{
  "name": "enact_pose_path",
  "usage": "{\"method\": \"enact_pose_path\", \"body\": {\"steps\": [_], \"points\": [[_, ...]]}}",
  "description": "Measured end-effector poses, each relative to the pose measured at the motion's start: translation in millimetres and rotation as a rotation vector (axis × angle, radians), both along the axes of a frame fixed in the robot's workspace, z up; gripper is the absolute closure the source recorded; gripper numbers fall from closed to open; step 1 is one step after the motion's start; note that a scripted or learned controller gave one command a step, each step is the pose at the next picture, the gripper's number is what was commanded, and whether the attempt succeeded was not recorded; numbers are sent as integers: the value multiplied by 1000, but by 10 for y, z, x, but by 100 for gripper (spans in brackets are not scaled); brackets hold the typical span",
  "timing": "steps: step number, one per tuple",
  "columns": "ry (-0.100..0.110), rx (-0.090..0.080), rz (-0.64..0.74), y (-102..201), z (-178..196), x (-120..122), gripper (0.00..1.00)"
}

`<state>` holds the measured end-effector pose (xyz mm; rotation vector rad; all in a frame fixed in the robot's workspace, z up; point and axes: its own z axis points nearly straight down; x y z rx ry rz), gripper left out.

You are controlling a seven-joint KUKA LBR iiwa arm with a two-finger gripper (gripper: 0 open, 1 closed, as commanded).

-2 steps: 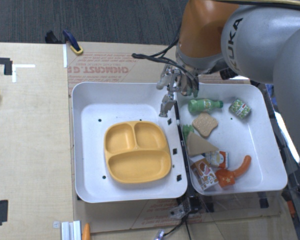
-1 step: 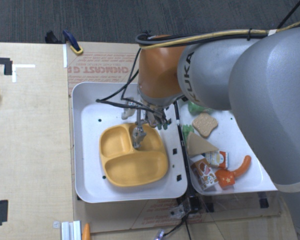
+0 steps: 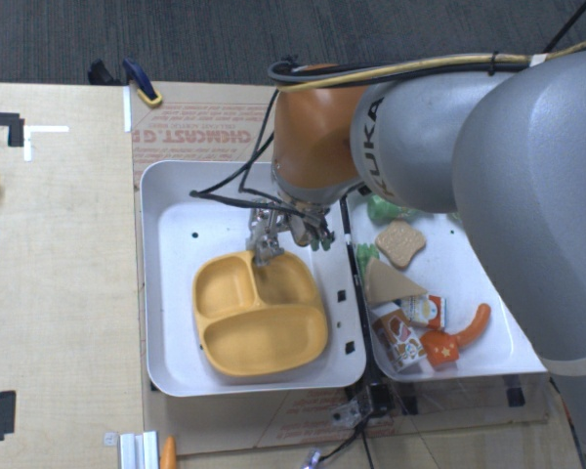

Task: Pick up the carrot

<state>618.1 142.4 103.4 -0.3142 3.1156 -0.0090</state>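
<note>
Carrot, the slim orange plastic toy (image 3: 472, 322), lies near the right bin's (image 3: 508, 335) front right corner, touching a red pepper (image 3: 439, 346). It looks light, stiff, slick; mid-length seems the best hold. The gripper (image 3: 267, 245) hovers over the yellow divided tray (image 3: 262, 315).

— Bright enough?
— Yes, even overhead light. Soft shadow under the arm (image 3: 449, 135) across the left bin (image 3: 166, 262).
— Sharp?
— Mostly; slightly grainy, mild glare on the white plastic.
</note>
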Motion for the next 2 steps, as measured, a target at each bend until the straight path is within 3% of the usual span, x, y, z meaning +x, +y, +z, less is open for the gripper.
{"method": "enact_pose_path", "body": {"steps": [1,2], "points": [[-36,4,102,318,-14,-184,100],[-10,10,-244,294,-76,-776,100]]}}
